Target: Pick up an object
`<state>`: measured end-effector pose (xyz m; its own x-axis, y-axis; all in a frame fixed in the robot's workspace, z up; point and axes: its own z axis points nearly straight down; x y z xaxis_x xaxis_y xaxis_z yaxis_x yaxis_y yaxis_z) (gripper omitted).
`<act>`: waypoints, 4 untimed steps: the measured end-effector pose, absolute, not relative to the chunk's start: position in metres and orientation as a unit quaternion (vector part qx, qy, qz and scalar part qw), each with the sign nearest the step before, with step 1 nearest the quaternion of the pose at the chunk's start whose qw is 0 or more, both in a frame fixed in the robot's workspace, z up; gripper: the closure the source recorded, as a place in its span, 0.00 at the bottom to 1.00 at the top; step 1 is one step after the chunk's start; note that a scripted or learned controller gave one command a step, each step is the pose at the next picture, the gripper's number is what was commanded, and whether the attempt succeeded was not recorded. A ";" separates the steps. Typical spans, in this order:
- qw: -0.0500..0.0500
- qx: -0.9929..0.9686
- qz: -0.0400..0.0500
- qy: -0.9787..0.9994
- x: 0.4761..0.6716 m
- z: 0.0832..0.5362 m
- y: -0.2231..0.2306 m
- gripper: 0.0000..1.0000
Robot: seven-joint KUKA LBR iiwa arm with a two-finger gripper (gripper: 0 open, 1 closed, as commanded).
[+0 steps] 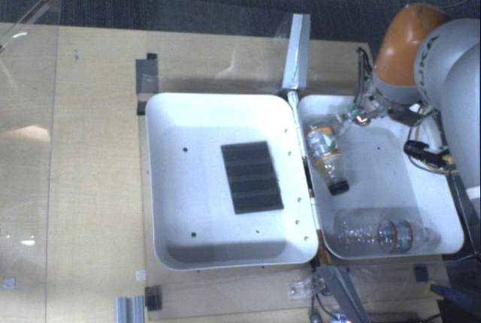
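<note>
A small clear bottle [325, 152] with an orange label and a black cap lies tilted along the left wall of the right bin [387, 175]. A larger clear plastic bottle [379, 233] lies on its side at that bin's front. A dark ribbed rectangular block [252, 176] rests flat in the middle of the left bin [169, 186]. My gripper [352, 117] hangs low over the back of the right bin, just right of the small bottle's upper end. Nothing shows in its grasp.
The grey arm with its orange band [406, 47] fills the upper right, over the right bin's back corner. A metal divider post [295, 51] stands behind the gap between the bins. A black cable [425, 152] loops near the right wall.
</note>
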<state>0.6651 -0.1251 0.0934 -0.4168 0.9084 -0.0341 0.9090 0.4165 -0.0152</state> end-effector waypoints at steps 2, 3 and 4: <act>0.005 0.468 0.002 0.884 0.631 0.115 -0.149 0.00; 0.016 0.523 -0.004 0.852 0.622 0.101 -0.128 0.00; 0.005 0.598 -0.005 0.801 0.669 0.092 -0.101 0.00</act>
<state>0.6690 -0.1009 0.0921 -0.2847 0.9585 -0.0135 0.9586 0.2847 -0.0014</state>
